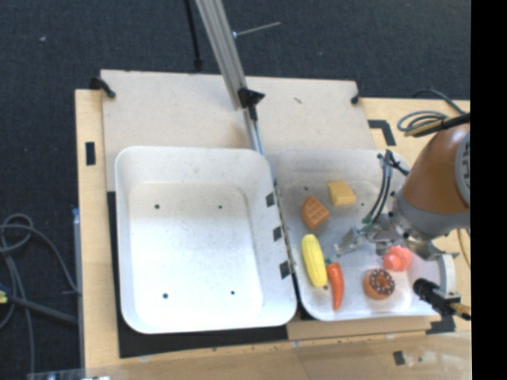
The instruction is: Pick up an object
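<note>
Pincer (pixel 366 236) low in right bin (pixel 348 313), pink object (pixel 396 257) just beside

gripper (pixel 354 241) low in right bin (pixel 360 172) | waffle (pixel 314 212), cheese block (pixel 342 193) beyond it | corn (pixel 314 260), carrot (pixel 336 284) to its near-left | pink piece (pixel 398 257), donut (pixel 379 283) beside the arm

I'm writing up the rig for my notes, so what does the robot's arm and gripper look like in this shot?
The arm enters from the right as a rounded body with an orange-brown band over a grey section. Thin dark and green cables run down its side. Below sits a grey metal gripper. The fingers are too blurred to describe in detail.
</note>
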